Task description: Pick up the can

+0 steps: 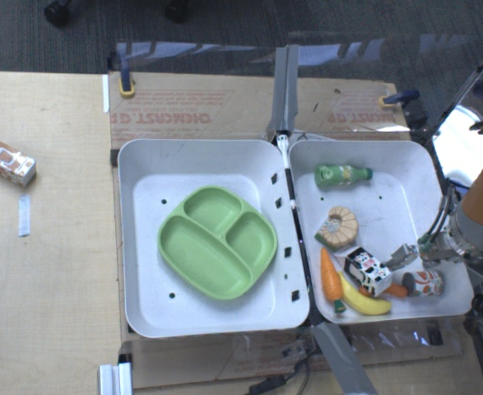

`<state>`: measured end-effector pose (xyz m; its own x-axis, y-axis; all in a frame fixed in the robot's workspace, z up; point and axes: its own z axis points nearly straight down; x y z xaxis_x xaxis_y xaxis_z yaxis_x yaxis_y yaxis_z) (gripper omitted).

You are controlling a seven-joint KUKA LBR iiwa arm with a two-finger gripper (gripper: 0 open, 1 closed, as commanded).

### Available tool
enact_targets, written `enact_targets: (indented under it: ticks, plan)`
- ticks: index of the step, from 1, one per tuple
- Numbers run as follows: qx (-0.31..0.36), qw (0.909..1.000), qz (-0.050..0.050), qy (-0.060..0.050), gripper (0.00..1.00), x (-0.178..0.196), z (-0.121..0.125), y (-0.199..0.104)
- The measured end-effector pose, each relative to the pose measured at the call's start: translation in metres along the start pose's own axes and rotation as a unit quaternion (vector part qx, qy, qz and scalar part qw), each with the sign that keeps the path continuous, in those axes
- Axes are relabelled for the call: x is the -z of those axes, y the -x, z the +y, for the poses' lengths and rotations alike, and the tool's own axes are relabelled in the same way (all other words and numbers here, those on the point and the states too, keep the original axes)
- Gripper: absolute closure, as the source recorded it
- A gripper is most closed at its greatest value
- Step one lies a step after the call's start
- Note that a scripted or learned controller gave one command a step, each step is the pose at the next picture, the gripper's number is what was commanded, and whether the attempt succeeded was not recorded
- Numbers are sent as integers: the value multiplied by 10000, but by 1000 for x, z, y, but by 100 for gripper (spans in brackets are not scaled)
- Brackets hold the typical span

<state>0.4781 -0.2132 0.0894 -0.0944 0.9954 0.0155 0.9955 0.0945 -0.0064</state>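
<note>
The can (427, 284), small, white with orange-red ends, lies on its side near the front right corner of the right bin (389, 189). My gripper (420, 258) reaches in from the right and hangs just behind and above the can. Its two metal fingers (402, 257) are spread apart, open, with nothing between them. The can rests on the bin floor, apart from the fingers.
Left of the can lie a cow-patterned box (366, 271), a banana (363, 298) and a carrot (330, 275). A round pastry (338, 227) and a green bottle (342, 174) lie farther back. The left bin (142, 220) holds a green divided plate (217, 242).
</note>
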Motion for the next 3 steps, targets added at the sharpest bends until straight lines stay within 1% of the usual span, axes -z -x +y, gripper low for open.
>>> enact_targets:
  ticks: [1,2,3]
  plan:
    - [-16,10000,-38,11,100,9,0,3]
    - [-6,10000,-16,3,0,9,0,1]
    - [213,9998,-13,13,0,2,1,1]
